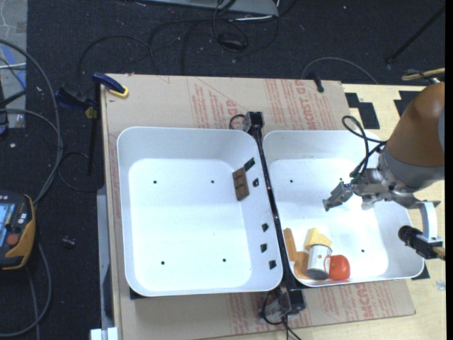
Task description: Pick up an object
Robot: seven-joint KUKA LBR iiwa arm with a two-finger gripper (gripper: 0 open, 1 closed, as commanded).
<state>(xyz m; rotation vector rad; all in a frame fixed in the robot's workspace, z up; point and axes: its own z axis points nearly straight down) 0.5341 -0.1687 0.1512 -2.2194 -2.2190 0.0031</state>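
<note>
1. objects, a red ball (340, 267), yellow block (317, 238) and small can (319, 263), cluster at the right bin's (297, 147) near edge.
2. my gripper (335, 200) hovers above them holding nothing; its opening i cannot tell.
3. approach step; next i likely descend toward the cluster.

The arm (417, 144) (grey, orange band above the wrist) enters from the right, angled down and leftward. Its gripper (335, 202) hangs low, nothing visible between its fingers.
</note>
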